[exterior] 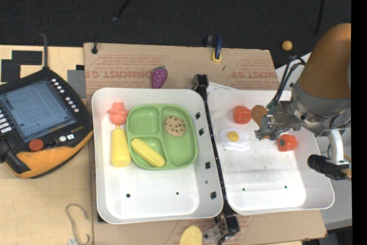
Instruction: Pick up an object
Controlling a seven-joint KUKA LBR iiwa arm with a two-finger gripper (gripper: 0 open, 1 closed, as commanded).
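- Cardboard-covered bench (51,203) under two white bins, dark floor beyond.
- Left bin (149,198): green divided tray (183,149) with cookie (175,125) and corn (148,152); yellow bottle (120,146) just left.
- Right bin (275,192): fried egg (233,137), red tomato (242,115), red pepper (287,142).
- Gripper (267,126) low between tomato and pepper; jaw state impossible to tell, nothing visibly held.

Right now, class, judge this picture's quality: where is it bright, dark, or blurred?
Camera view: the white bins are brightly, evenly lit with soft shadows; the floor behind is dark; the gripper is dim and its detail hard to read; the fried egg nearly blends into the white.
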